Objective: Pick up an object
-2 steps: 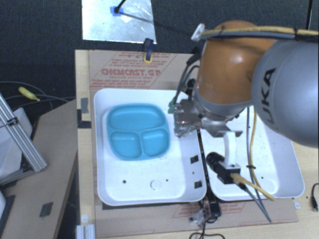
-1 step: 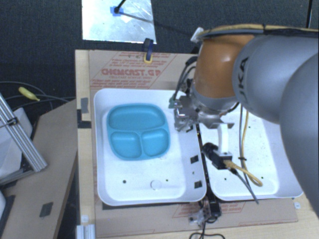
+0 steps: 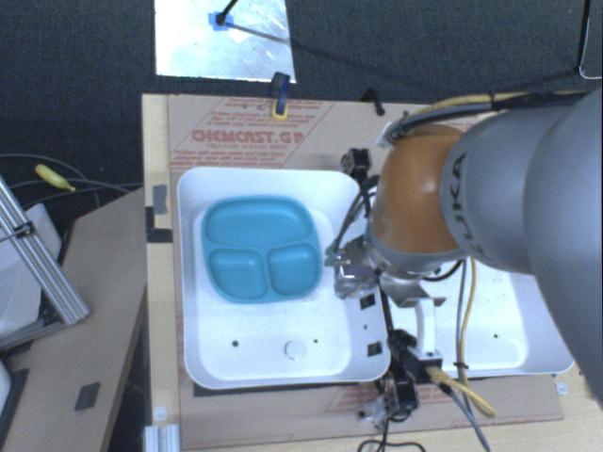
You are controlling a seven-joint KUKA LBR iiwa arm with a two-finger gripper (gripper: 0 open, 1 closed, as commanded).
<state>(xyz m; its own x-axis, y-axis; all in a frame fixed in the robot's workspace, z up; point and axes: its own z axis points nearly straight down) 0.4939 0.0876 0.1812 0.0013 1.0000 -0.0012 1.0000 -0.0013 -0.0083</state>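
The arm [image 3: 490, 186] covers most of the right bin [image 3: 499, 342]; whatever lies under it is hidden. The gripper [image 3: 350, 276] sits at centre frame, apparently over the left bin's right rim, and its state cannot be made out. One blue divided tray [image 3: 261, 249] lies in the left bin [image 3: 268, 361], upper middle.

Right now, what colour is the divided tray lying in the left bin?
Light blue, plain with no pattern: the divided tray shows clearly in the camera view, inside the left bin.
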